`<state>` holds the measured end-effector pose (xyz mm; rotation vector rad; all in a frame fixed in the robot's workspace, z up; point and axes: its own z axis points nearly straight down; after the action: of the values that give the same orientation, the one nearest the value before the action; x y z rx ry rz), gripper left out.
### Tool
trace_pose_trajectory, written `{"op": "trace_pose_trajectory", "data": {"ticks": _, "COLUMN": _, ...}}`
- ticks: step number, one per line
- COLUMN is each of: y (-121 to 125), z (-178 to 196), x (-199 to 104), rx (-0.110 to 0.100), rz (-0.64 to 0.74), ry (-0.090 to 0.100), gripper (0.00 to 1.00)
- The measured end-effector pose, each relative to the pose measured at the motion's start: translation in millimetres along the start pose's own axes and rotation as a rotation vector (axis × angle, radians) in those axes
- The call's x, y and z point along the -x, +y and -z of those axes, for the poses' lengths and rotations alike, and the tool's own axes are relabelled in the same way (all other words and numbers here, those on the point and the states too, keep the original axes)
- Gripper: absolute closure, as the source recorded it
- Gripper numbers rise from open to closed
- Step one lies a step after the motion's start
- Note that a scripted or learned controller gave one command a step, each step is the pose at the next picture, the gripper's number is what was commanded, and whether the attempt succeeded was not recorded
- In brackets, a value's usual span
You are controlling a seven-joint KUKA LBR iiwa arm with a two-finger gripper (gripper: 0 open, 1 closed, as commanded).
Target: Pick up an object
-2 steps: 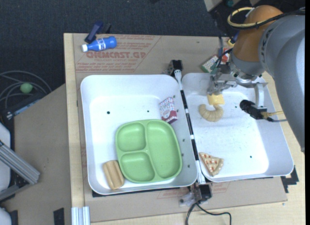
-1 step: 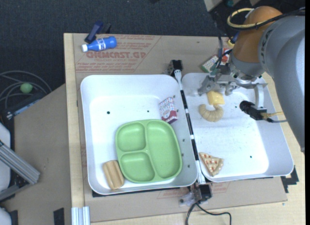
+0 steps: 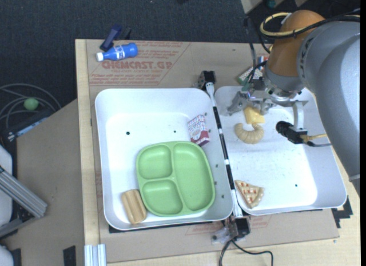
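- Nearest the camera, a waffle wedge (image 3: 249, 193) lies in my right bin's (image 3: 297, 193) front corner.
- Mid-bin, a croissant (image 3: 250, 134) sits just under my gripper (image 3: 255, 110).
- A yellow piece (image 3: 254, 116) shows between my fingers; I judge them clamped on it.
- I should lift straight, slowly, clear of the croissant.

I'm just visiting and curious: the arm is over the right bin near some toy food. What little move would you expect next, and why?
Probably a short, straight descent. The gripper hangs over the pale yellow block at the back of the right white bin, just behind the tan curved croissant-shaped toy. The block sits almost under it, so lowering seems the natural step before any grasp.
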<state>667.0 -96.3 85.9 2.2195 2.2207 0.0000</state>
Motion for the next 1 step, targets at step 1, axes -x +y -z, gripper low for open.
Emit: {"op": "trace_pose_trajectory", "data": {"ticks": 1, "y": 2.5, "z": 13.6, "x": 0.3, "rx": 0.009, "rz": 0.001, "ry": -0.003, "gripper": 1.0}}
